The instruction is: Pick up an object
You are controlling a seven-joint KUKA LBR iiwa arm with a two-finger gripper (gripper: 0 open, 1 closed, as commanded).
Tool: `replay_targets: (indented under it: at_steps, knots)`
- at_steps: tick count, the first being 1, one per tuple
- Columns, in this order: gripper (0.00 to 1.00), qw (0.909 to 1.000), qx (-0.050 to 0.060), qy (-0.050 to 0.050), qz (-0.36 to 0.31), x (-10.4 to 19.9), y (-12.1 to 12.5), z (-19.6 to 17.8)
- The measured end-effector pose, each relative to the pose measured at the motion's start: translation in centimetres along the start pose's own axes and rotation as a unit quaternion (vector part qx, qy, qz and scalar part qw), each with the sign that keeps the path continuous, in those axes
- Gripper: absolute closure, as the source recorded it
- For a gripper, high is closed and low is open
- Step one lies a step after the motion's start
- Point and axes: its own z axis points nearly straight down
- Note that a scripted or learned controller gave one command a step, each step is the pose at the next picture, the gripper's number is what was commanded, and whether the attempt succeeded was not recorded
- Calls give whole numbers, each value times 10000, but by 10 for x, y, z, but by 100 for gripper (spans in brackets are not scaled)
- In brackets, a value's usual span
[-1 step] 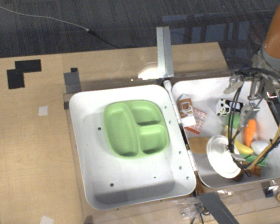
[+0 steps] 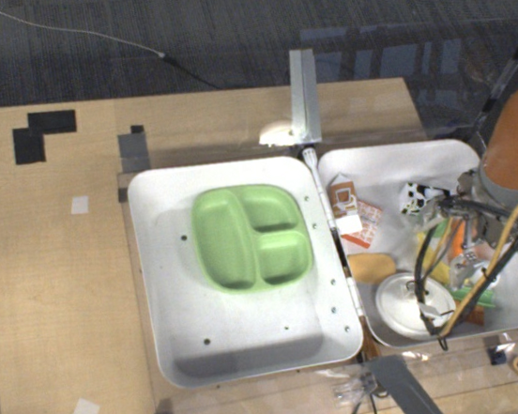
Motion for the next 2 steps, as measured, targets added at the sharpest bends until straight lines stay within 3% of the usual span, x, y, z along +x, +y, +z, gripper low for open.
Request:
replay_targets:
  at_steps: [1,2]
  knots:
    - [0,9979,30,-54,-652,-12,20,19]
    - [0,9981,68,-88,-603,-19,51,19]
